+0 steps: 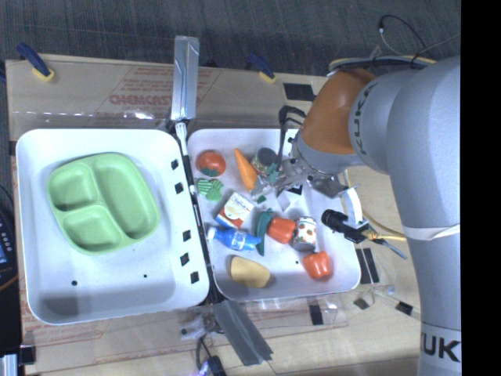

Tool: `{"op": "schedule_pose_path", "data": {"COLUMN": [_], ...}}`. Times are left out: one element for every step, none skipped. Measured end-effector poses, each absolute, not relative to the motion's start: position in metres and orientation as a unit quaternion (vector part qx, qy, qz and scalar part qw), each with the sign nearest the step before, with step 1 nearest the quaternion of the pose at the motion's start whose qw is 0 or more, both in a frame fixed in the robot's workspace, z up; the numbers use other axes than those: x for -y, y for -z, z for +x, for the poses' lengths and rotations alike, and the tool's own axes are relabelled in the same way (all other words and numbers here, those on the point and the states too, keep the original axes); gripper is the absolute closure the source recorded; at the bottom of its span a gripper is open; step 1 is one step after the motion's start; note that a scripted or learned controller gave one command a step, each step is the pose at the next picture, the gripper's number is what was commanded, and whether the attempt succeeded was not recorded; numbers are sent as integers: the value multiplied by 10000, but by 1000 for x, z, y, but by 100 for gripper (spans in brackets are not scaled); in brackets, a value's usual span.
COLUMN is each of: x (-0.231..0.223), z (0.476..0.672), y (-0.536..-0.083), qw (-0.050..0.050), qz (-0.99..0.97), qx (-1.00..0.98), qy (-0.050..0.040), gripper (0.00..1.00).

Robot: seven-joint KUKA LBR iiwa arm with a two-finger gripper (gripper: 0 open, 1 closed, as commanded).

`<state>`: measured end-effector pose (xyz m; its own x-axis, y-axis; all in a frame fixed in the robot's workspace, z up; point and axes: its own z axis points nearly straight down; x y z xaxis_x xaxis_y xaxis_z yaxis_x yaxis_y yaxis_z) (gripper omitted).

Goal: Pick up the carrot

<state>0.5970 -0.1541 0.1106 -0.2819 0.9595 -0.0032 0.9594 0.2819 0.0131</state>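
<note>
The carrot (245, 170) is a small orange cone lying in the upper middle of the right bin (339, 282), tip pointing up-left. My gripper (273, 178) hangs just to the right of it, low over the bin, close to the carrot's thick end. The wrist and the orange band above it cover much of the gripper body. I see nothing between the fingers.
Around the carrot lie a tomato (210, 162), a green leafy piece (208, 186), a small carton (236, 208), a blue packet (235, 239), an orange-and-teal toy (275, 227), a can (304, 233), a red pepper (317, 265) and a yellow piece (249, 270). A green divided plate (102, 202) sits in the left bin.
</note>
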Motion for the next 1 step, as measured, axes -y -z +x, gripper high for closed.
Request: {"op": "schedule_pose_path", "data": {"x": [129], "z": [621], "y": [-220], "qw": [10], "qz": [5404], "qx": [-8414], "qy": [-2], "gripper": [100]}}
